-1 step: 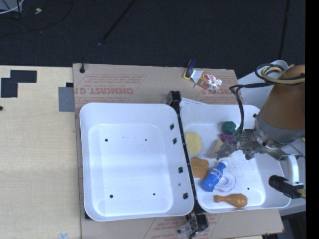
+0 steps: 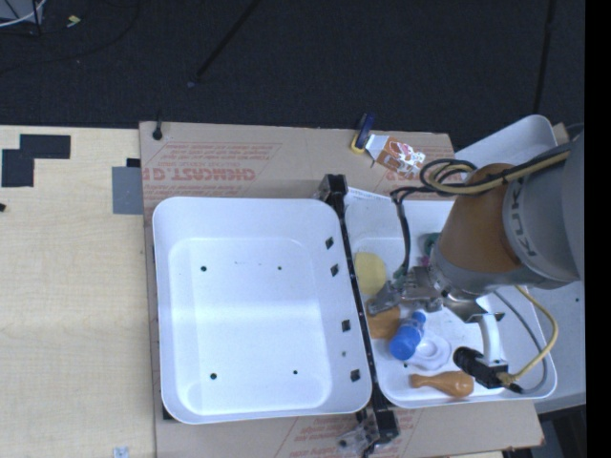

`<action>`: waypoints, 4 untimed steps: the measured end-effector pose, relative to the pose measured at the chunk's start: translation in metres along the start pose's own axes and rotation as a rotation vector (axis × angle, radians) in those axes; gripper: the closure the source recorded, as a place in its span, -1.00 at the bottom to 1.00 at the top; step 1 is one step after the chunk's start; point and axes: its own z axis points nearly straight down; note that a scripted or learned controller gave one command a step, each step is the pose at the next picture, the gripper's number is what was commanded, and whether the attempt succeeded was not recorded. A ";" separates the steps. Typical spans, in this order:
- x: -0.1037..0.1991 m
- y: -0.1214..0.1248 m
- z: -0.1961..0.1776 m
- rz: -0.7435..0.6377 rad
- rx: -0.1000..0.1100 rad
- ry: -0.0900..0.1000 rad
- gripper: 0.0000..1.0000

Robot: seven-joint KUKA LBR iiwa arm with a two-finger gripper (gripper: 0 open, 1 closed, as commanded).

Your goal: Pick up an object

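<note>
1. Grey arm with orange band (image 2: 487, 232) hangs over the right white bin (image 2: 544, 375).
2. Its gripper (image 2: 406, 299) sits low among the objects; whether anything is held, I cannot tell.
3. Blue plastic bottle (image 2: 409, 337) lies just below the gripper, long axis slanting.

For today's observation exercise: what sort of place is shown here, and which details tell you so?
Probably a robotics lab bench set up for grasping trials: a grey and orange arm reaches over two white bins, small mixed objects lie beneath it, and loose cables trail across the dark floor.
</note>
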 end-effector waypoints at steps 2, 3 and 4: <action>0.191 0.050 -0.108 -0.012 0.019 0.012 -1.00; 0.181 0.051 -0.119 -0.001 0.021 0.006 1.00; 0.225 0.105 -0.174 -0.002 0.007 0.008 1.00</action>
